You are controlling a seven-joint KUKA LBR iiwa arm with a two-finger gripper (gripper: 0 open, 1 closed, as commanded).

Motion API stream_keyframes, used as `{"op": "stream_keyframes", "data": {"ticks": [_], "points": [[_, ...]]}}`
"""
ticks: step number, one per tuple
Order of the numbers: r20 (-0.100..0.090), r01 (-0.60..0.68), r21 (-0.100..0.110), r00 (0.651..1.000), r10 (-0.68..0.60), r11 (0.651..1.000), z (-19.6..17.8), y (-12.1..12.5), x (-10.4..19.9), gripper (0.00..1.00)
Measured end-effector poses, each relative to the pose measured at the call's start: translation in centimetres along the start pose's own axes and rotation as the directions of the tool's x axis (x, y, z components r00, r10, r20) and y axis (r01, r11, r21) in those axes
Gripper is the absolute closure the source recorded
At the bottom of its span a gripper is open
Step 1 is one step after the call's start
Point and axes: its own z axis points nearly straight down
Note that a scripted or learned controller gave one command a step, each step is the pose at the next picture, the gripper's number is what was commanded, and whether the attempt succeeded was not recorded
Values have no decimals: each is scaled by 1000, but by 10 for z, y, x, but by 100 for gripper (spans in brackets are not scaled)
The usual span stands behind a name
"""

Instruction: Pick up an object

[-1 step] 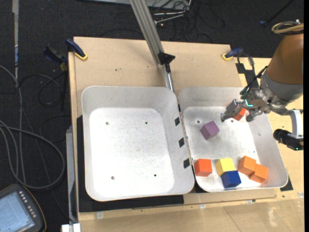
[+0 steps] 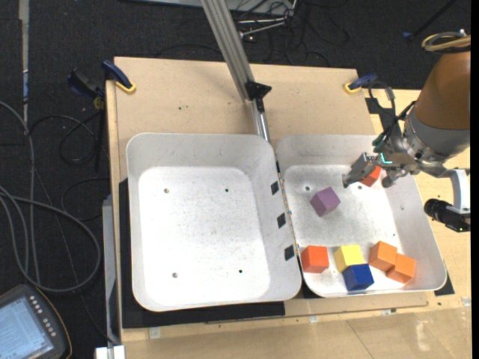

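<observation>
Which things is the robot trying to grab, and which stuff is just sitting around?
For the job:
gripper, with something orange between its fingers
purple block
orange blocks
yellow block
blue block
right bin

Just lying about:
left bin
blue clamps
metal pole

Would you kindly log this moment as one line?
gripper: over right bin, orange-red item between fingers | purple block: on bin floor | stage: grasp
</observation>
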Motion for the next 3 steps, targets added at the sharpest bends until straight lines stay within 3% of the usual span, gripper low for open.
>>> {"op": "stream_keyframes", "data": {"ticks": [3], "points": [[-1, -1, 0, 1000, 1, 1000, 125, -14, 5, 0]]}}
